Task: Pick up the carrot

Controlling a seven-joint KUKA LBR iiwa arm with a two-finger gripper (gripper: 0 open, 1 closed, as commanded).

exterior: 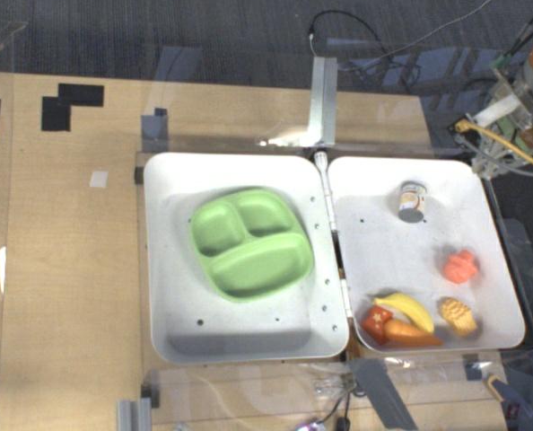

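Arm (518, 119) hangs outside the right bin's (374, 241) far corner; carrot (410, 333) lies well apart.

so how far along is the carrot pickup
Nothing looks done yet. The carrot lies in the right bin near its front edge, beside the banana and a red piece. The arm sits past the bin's far right corner, nothing in hand. Reaching, gripping and lifting are all left.

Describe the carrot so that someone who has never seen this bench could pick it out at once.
Start at the right-hand white bin, the one without the green plate, and go to its near left corner, where several toy foods cluster. The carrot is the long orange piece lying nearest the bin's front edge. It lies just below the yellow banana and right of the red piece, and is the only orange one there.
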